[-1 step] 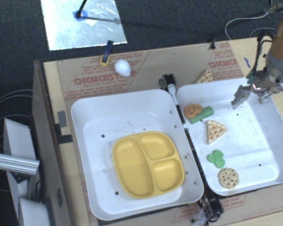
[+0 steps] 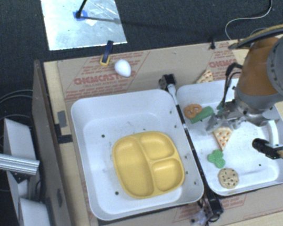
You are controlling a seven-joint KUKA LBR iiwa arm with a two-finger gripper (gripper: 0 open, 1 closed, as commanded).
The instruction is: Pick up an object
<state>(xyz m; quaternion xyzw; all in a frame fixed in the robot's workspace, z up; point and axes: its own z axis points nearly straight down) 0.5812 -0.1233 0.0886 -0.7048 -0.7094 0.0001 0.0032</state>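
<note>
**Mia:** Where is the tool?

**Ben:** The tool is low in the right bin. The grey arm comes in from 3 o'clock.

**Mia:** Is it apart or together?

**Ben:** I cannot tell. That part is too blurry. I do not see anything held in it.

**Mia:** What is closest to it?

**Ben:** A pizza slice. It lies flat on the bin floor, just beside the tool at 6 o'clock. I think that is the one to pick up.

**Mia:** Is it hard to grab?

**Ben:** It looks like a toy, so I guess it is light and stiff and will not break. But it is thin and flat, so it may slip away. I would pinch it across the two long sides, near the wide end.

**Mia:** What else is near?

**Ben:** A green block is at 9 o'clock from the tool, and a pretzel touches it at 10 o'clock. Some broccoli is at 7 o'clock. A cookie sits farther down at 6 o'clock.

**Mia:** And farther out?

**Ben:** The left bin is at 9 o'clock with a yellow plate in it. An egg rests on the desk, way up at 11 o'clock.
</note>
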